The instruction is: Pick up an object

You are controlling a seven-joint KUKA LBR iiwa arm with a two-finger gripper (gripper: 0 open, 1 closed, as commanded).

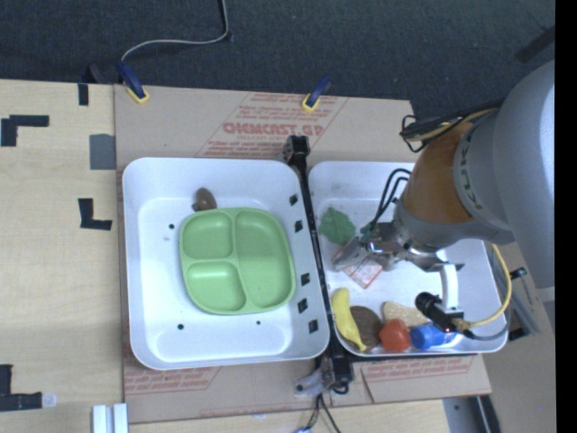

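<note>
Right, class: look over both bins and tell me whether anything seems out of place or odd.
One thing stands apart: a small brown object lies alone in the left bin, beside the green divided plate rather than on it. The other items, such as the banana, cluster in the right bin.

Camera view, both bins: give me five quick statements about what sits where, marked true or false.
1. The green plate lies in the left bin. True.
2. The banana lies on the green plate. False: it lies in the right bin, near its front left corner.
3. A small brown thing lies in the left bin beside the plate's far edge. True.
4. The gripper is over the left bin. False: it is over the right bin.
5. A red ball lies near the right bin's front wall. True.
</note>
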